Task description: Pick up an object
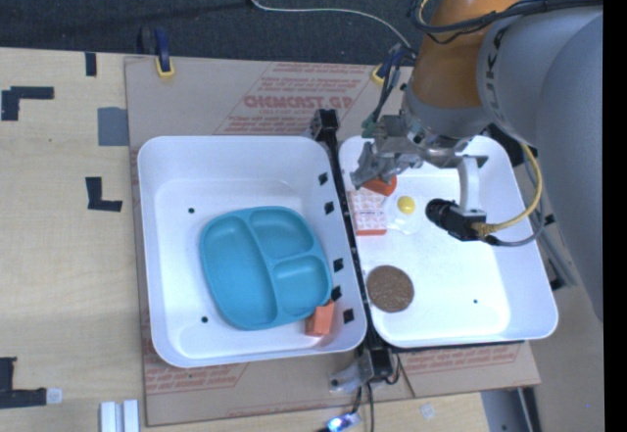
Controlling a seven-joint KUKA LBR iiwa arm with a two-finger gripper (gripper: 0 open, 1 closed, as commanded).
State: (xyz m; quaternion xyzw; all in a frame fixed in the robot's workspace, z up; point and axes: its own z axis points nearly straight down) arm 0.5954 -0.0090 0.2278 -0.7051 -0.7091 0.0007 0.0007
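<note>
My gripper [377,168] hangs low over the left part of the right bin [509,322], right above an orange block [381,185] that peeks out under it. A red-and-white printed packet [368,215] lies just below the block. A small yellow piece [406,206] rests to the right of the packet. A brown round disc [390,288] lies nearer the front of the same bin. The wrist hides the fingertips.
The left bin [167,175] holds a blue divided plate [265,265] and a small orange block [319,320] at its front right corner. Black clips line the wall between the bins. A black fitting with a yellow hose [460,219] hangs over the right bin.
</note>
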